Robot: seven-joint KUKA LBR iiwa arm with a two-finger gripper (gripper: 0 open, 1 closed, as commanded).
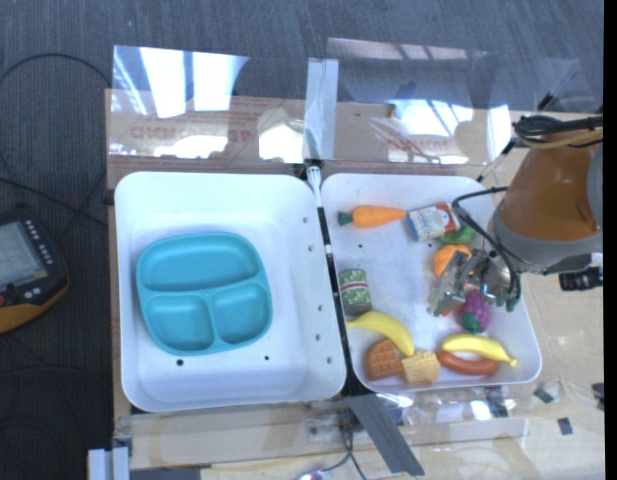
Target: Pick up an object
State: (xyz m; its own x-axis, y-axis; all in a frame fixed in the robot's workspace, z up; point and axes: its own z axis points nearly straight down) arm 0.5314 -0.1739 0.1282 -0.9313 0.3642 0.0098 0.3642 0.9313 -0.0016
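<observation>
Crowding jaws (458, 293): purple fruit (476, 313), orange piece (446, 259), banana (478, 347) just beside.

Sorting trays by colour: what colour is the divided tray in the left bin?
Turquoise blue; the divided tray shows clearly in the camera view.

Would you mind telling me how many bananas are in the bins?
2. One banana lies near the right bin's front left; the other banana lies at its front right. More could be hidden under the arm.

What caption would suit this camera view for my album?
Robot arm's gripper lowered among toy food in the right bin; a blue tray sits in the left bin.
</observation>
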